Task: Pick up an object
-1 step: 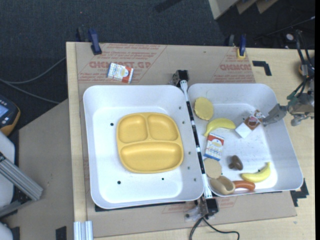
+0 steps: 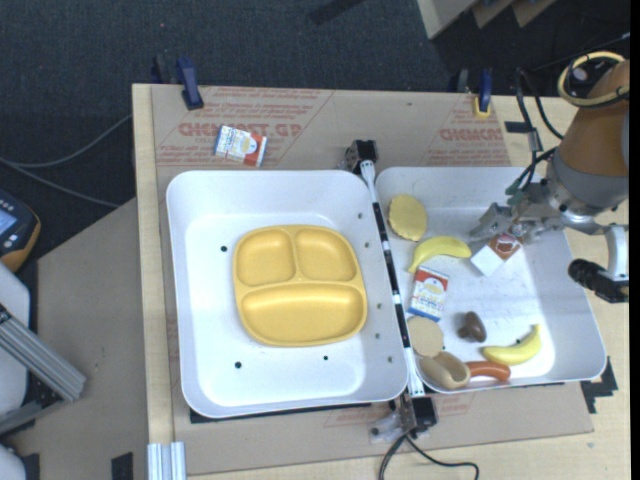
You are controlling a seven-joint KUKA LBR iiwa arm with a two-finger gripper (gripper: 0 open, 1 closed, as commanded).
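Left of the right bin, a yellow tray is sitting. Inside that bin, a banana is lying near its left wall, long axis running left-right. My claw is hovering just right of it; I cannot tell its grip.

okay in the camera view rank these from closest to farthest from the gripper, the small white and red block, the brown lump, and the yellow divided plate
From the gripper:
1. Small white and red block, right beneath it in the right bin.
2. Brown lump, lower in that bin, toward the front edge.
3. Yellow divided plate, across in the left bin.
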